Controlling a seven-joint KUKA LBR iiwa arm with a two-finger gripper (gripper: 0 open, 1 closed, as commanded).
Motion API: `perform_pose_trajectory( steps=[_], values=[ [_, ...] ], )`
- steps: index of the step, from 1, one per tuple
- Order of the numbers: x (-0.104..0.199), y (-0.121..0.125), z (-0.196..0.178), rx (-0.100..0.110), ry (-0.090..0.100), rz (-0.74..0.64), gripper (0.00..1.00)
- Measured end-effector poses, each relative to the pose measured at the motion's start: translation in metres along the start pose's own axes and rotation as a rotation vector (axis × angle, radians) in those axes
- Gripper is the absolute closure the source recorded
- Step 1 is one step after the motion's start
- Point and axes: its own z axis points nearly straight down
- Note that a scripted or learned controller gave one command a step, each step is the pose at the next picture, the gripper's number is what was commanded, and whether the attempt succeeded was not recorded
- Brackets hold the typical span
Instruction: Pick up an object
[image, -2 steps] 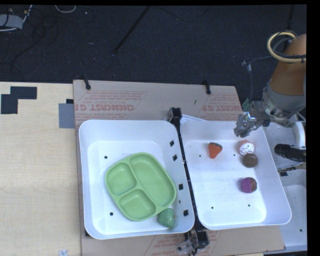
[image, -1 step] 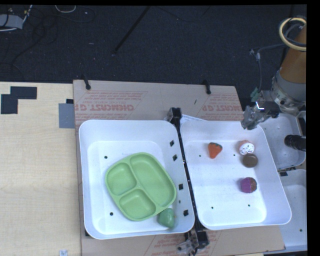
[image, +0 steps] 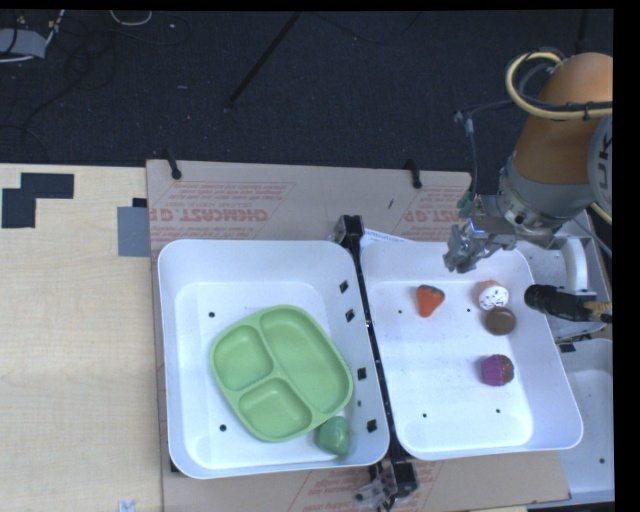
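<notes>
While the gripper (image: 468, 250) hangs over the right bin's (image: 440, 440) far edge, nothing between its fingers and their spread impossible to judge, the approach seems underway; next it must descend onto 1 of 4 objects there, perhaps the orange piece (image: 429, 300). Left bin (image: 190, 265): 1 green divided plate (image: 280, 372), 1 green ball (image: 334, 436).

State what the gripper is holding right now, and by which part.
Nothing can be seen held. The gripper hangs above the right bin's far edge, apart from the orange piece and the other objects.
</notes>
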Motion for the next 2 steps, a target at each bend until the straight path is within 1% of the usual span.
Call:
perform_pose_trajectory(
  steps=[1,2],
  values=[
    [0.055,-0.006,0.001,0.000,-0.001,0.000,1.00],
    [0.104,-0.026,0.002,0.000,0.000,0.000,1.00]
  ],
)
